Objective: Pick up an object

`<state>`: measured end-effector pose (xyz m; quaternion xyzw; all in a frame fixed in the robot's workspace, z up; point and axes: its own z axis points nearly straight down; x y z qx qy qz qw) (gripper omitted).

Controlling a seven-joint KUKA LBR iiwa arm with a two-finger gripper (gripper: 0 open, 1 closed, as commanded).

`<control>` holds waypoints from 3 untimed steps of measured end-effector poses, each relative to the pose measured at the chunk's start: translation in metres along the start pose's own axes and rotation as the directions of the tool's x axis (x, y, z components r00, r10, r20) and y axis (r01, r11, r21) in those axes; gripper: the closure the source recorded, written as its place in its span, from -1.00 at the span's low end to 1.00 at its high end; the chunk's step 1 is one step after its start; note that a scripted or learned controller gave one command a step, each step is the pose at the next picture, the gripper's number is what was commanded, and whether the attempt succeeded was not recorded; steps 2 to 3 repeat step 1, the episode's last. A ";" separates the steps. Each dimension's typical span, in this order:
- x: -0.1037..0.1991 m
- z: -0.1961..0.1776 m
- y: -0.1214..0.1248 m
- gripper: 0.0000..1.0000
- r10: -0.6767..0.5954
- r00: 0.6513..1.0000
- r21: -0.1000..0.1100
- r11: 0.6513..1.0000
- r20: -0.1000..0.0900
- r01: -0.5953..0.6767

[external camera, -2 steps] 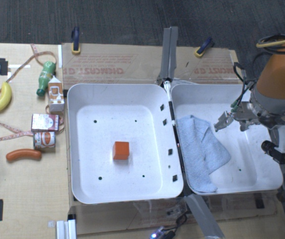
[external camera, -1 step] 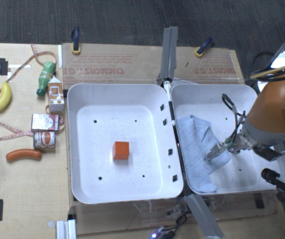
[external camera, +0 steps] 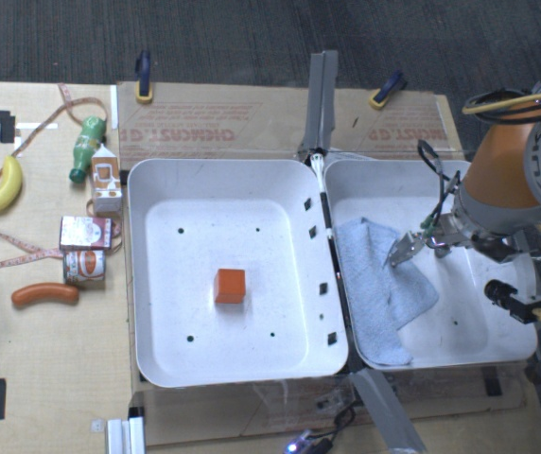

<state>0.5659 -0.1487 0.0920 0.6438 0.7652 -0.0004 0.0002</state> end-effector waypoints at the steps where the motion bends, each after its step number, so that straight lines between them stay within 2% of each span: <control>1: 0.041 0.000 -0.026 -1.00 -0.051 0.999 0.001 0.999 0.000 0.051; 3: 0.041 0.000 -0.026 -1.00 -0.051 0.999 0.001 0.999 0.000 0.051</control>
